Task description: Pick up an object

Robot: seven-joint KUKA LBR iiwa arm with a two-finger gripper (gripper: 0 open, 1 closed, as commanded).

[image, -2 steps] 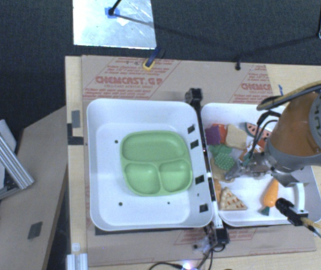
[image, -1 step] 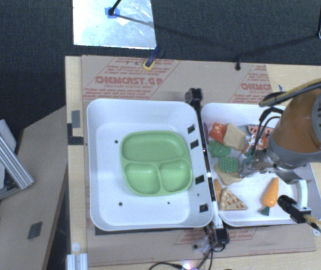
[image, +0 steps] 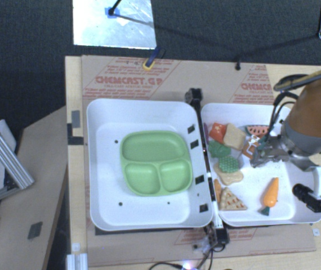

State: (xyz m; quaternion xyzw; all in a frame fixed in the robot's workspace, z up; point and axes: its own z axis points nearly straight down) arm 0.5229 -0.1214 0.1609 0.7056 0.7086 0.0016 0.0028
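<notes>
Pincer (image: 257, 157): low in right-hand shallow white bin (image: 295, 214), beside watermelon-slice toy (image: 256, 131); finger state cannot be told. Orange carrot toy (image: 270, 193): loose on bin floor, near pincer, apart from it. Green three-compartment plastic tray (image: 155, 162): in left white bin (image: 101, 151).

Arm (image: 318, 120) cut off at right edge; watermelon slice (image: 256, 131) partly hidden behind gripper (image: 260, 153).

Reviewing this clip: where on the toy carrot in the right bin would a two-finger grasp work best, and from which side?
Grip the carrot across its orange middle, coming straight down. It lies flat and apart from the other toys, so fingers can likely straddle its narrow width.
</notes>
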